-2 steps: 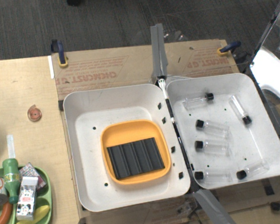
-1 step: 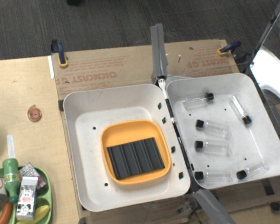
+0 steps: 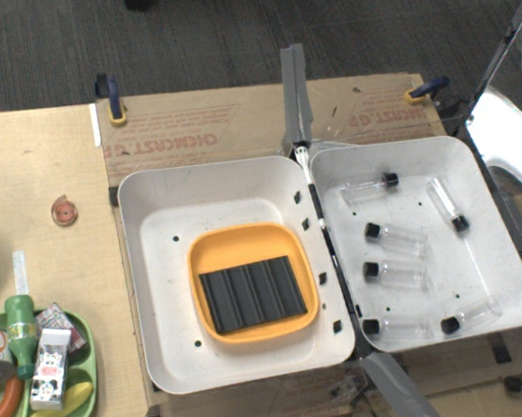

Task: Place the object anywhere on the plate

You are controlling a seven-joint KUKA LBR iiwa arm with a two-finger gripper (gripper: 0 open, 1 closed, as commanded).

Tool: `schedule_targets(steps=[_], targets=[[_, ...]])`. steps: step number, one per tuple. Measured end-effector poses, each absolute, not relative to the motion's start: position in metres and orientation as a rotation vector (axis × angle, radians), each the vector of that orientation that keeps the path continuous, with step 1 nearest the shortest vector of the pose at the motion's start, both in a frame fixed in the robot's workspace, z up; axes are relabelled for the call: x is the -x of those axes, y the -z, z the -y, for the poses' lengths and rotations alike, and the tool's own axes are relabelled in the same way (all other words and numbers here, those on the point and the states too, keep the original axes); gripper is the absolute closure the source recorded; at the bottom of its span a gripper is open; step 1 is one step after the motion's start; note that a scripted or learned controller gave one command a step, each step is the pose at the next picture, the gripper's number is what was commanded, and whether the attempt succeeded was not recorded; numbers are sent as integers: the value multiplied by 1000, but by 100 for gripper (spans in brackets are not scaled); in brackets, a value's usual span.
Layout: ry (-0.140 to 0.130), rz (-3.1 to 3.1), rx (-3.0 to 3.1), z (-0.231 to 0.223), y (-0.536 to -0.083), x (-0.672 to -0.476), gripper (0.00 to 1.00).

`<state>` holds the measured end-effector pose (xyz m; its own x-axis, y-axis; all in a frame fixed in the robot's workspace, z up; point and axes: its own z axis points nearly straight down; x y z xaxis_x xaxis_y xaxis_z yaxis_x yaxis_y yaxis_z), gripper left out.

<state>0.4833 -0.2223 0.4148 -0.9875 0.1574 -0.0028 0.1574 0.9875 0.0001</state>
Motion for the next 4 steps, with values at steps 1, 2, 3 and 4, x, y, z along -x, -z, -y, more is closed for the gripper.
schedule_targets(steps=[1,2,3,4], targets=[[-1,-3134,184,222,-357,-479,0],[1,-3062,679,222,-392,-487,0],[1,-2891,1217,222,-405,-495,0],[1,-2672,1643,222,-442,-506,0]])
